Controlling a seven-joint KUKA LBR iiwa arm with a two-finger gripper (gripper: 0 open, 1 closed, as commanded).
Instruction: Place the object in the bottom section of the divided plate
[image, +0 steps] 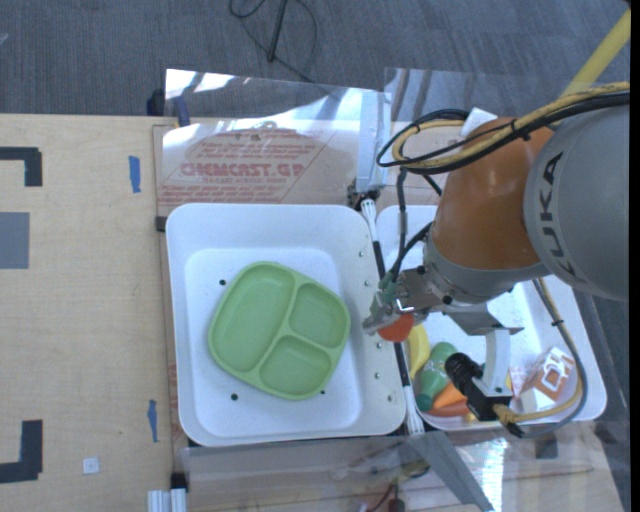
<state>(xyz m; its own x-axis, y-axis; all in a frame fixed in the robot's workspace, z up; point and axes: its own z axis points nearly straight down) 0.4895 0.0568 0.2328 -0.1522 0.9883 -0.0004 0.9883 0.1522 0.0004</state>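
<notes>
The light green divided plate (280, 328) lies in the left bin (200, 250), with one long section on its left and two smaller sections on its right. My gripper (392, 318) hangs over the rims where the two bins meet, just right of the plate. A small orange-red object (398, 328) sits between its fingertips, and the gripper is shut on it. The grey and orange arm covers much of the right bin behind it.
In the right bin (590, 395) lie a yellow piece (419, 347), a green piece (434, 381), an orange piece (451, 403) and an orange-and-white packet (551, 378). A clear sheet over printed cardboard (250, 165) stands behind the left bin.
</notes>
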